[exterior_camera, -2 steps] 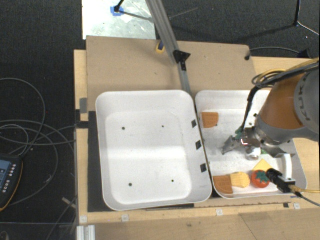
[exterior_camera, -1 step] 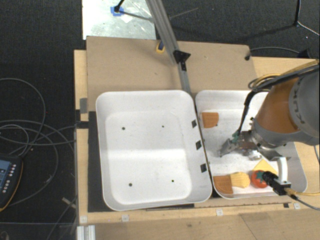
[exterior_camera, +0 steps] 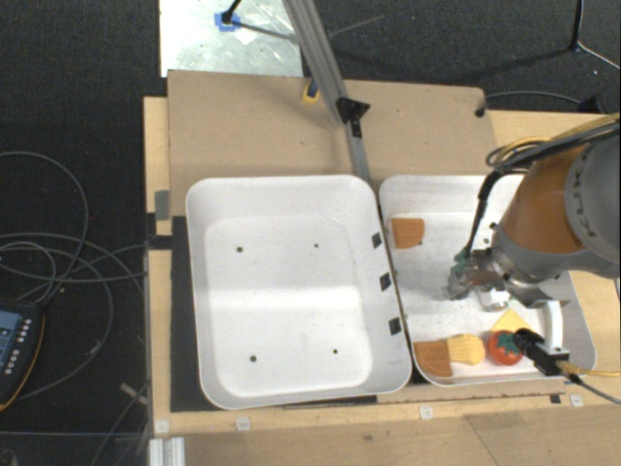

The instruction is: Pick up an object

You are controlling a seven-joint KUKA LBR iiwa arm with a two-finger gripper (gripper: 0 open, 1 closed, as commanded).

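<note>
My gripper [exterior_camera: 467, 282] hangs low over the middle of the right bin [exterior_camera: 427, 197], reaching in from the right. An orange-brown block [exterior_camera: 408, 232] lies in that bin to the upper left of the gripper. Along the bin's front edge lies a brush-like thing with an orange-brown end and a yellow end [exterior_camera: 450, 353]. Right of it sits a red round thing [exterior_camera: 505, 349] with a yellow piece [exterior_camera: 508, 319] just behind it. Nothing shows between the gripper and the bin floor.
The left bin [exterior_camera: 281, 289] is a wide white tray beside the right one, with black clips along the shared wall. A grey pole [exterior_camera: 320, 47] slants up from the bins' back edge. Cables lie on the dark floor at the left.
</note>
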